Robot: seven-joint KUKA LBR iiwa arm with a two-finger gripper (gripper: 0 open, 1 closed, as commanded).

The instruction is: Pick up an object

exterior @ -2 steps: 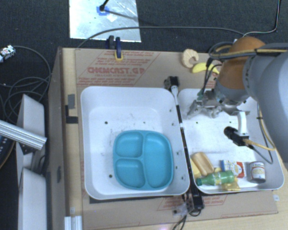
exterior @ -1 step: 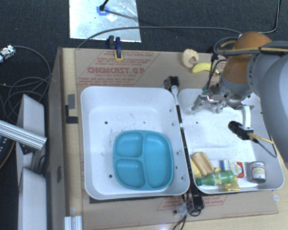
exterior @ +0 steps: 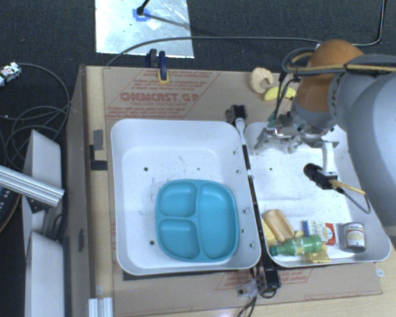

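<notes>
Camera view, looking down on 2 white bins. The gripper (exterior: 276,136) hangs over the upper end of the right bin (exterior: 284,185), above bare floor. I cannot tell how far it is open, and I see no object in its grasp. The pickable objects cluster at the lower end of that bin, well apart from the gripper: 1 tan cylinder (exterior: 277,224), 1 green bottle (exterior: 297,246) lying on its side just below it, 1 red-and-white packet (exterior: 319,230), and 1 small can (exterior: 354,236) standing upright. The left bin (exterior: 152,147) holds 1 blue divided plate (exterior: 197,218).
</notes>
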